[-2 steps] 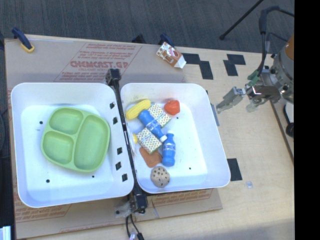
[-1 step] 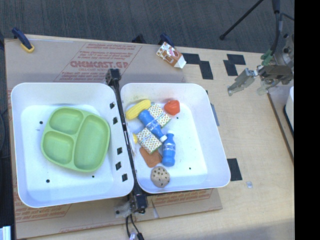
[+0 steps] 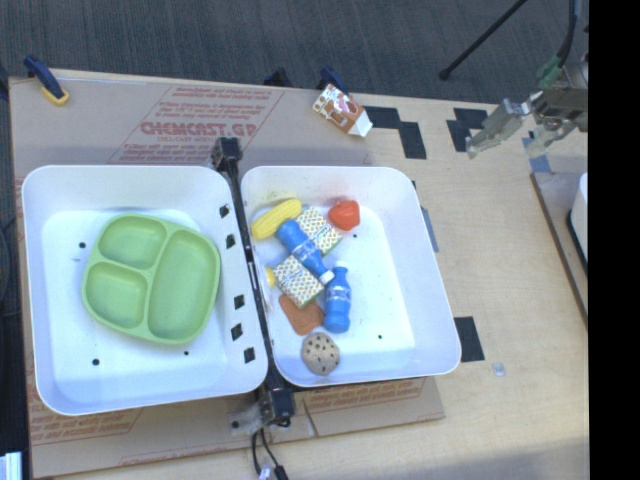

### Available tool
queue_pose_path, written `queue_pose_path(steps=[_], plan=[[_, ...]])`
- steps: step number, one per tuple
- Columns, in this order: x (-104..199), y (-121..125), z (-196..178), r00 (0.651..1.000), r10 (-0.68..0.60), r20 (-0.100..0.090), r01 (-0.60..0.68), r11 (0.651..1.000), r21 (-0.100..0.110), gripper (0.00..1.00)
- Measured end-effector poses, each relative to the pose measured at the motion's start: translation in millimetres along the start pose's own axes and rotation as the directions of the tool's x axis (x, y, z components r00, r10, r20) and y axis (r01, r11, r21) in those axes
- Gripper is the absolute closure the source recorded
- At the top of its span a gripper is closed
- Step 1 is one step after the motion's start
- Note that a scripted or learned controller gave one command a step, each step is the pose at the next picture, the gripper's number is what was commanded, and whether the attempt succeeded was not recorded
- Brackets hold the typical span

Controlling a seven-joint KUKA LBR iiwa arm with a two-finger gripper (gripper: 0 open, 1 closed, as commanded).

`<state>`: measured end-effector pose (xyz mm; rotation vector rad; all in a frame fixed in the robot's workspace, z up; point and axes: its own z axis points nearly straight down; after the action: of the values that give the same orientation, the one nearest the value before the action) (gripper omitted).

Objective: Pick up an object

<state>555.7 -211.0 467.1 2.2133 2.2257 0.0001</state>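
The pincer (image 3: 480, 138) hangs well up at the right, over the bare table (image 3: 500, 268), far from both bins; whether it stands apart or together I cannot tell, for it is small and blurred against the black tape marks. The things to pick lie huddled in the right bin (image 3: 400, 308): a yellow banana (image 3: 275, 218), a red tomato-like piece (image 3: 344, 213), a blue bottle (image 3: 300, 246) lying across checkered packets (image 3: 298, 280), a second blue bottle (image 3: 337, 300), and a speckled cookie (image 3: 320, 352) near the front wall. The left bin (image 3: 50, 268) bears a green divided plate (image 3: 152, 278). The cookie or the tomato looks the best target, each standing a little apart from the heap; a descent straight down, with the jaws astride the piece, should avoid nudging neighbours. What lies under the bottles is hidden; a small carton (image 3: 341, 111) sits on the table beyond the bins.
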Motion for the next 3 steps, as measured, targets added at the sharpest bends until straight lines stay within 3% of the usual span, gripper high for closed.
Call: queue_pose_path(steps=[1, 2, 3], plan=[[7, -42, 53, 1.0, 0.001, -0.001, -0.001, 1.0, 0.004, 0.0], [0, -56, -54, 1.0, 0.0, 0.001, 0.0, 1.0, -0.001, 0.0], [1, -79, 70, 1.0, 0.0, -0.002, 0.0, 1.0, 0.005, 0.0]])
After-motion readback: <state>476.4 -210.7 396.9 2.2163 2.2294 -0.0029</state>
